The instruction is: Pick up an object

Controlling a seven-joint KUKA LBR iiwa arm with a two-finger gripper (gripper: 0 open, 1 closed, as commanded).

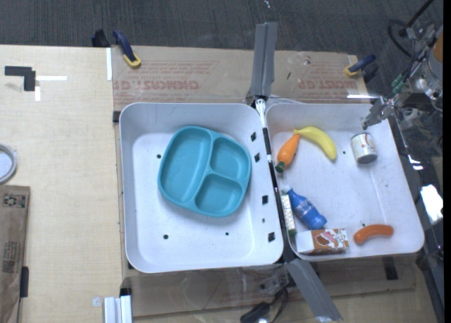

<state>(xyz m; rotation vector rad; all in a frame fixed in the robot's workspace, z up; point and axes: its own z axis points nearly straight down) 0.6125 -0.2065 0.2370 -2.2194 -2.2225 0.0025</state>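
My arm (430,68) is cut off by the right edge, and the gripper (380,108) at the right bin's (394,244) far corner is too small and cluttered for me to tell how it stands. The tape roll (5,164) and the brown bag (14,244) run off the left edge. The box's (324,241) label is too small to read. The bottle's (304,209) print is blurred. Cardboard (211,75) lettering is partly hidden behind the bins.
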